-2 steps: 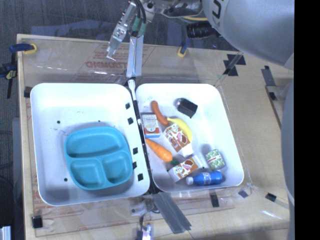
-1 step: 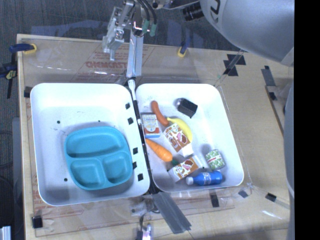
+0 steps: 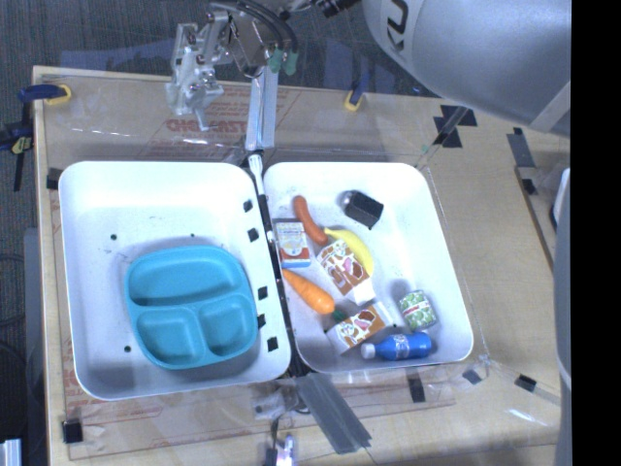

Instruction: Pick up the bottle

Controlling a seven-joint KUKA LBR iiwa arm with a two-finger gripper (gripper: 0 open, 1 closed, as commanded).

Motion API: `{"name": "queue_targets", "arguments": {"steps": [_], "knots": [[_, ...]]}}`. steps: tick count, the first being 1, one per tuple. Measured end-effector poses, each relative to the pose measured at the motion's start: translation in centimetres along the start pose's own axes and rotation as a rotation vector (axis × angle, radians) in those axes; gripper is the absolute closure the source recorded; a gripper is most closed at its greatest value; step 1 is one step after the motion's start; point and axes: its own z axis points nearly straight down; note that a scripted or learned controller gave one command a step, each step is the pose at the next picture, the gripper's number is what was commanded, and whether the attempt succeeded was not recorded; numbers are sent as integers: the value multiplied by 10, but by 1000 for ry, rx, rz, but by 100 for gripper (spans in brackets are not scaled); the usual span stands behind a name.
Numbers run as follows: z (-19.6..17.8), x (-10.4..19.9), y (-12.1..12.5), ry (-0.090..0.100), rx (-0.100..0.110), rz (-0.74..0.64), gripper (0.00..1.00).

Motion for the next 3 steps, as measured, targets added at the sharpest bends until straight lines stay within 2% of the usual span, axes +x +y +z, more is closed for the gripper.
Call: {"name": "queue_targets", "arguments": {"steps": [1, 2, 3], "knots": [[0, -20, 11, 0, 1, 712, 100], [25, 24, -9, 4, 3, 863, 100], [0, 27, -25, 0, 1, 540, 100]]}}
